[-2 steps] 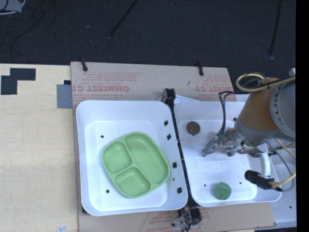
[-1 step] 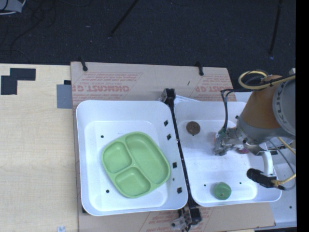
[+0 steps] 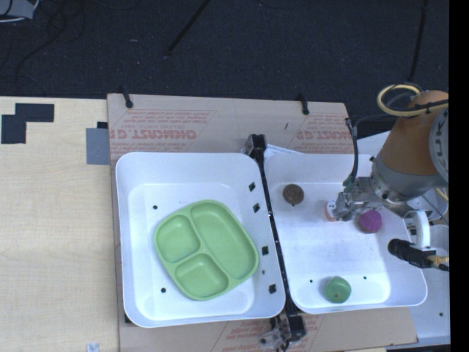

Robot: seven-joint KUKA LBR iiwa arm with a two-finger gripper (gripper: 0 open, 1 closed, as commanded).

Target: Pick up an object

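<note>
A: In the camera view, the gripper (image 3: pixel 343 207) sits low at the right bin's (image 3: pixel 322 299) three o'clock, just beside the purple ball (image 3: pixel 369 221).

B: Approach step, apparently; grip state cannot be told. Next, it needs centring over the ball.

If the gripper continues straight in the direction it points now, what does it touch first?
Probably the bare floor of the right bin. The gripper points down and left; the brown object lies further left, the purple ball beside it. Depth is uncertain.
</note>
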